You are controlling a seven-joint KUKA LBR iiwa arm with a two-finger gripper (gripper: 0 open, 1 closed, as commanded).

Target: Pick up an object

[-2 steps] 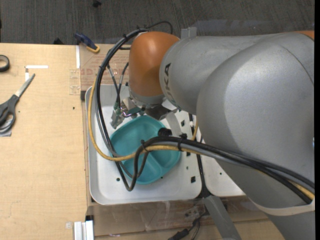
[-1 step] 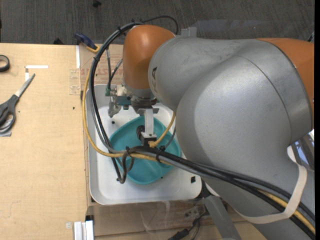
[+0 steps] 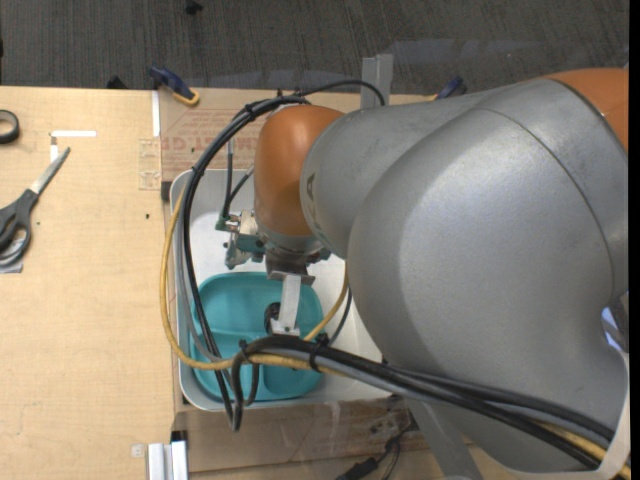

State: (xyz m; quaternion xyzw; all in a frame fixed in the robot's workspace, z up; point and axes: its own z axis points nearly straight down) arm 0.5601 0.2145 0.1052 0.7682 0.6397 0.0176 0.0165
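Gripper (image 3: 284, 320) down inside teal bowl (image 3: 222, 313); grasp state cannot be told.

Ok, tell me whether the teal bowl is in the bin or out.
In. The teal bowl sits inside the white bin, under the gripper.

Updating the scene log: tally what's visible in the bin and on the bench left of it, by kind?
Teal tray in the bin: 1
Scissors on the bench: 1
Tape roll at the left edge: 1
Total: 3. The arm hides much of the bins, so more may lie beneath it.
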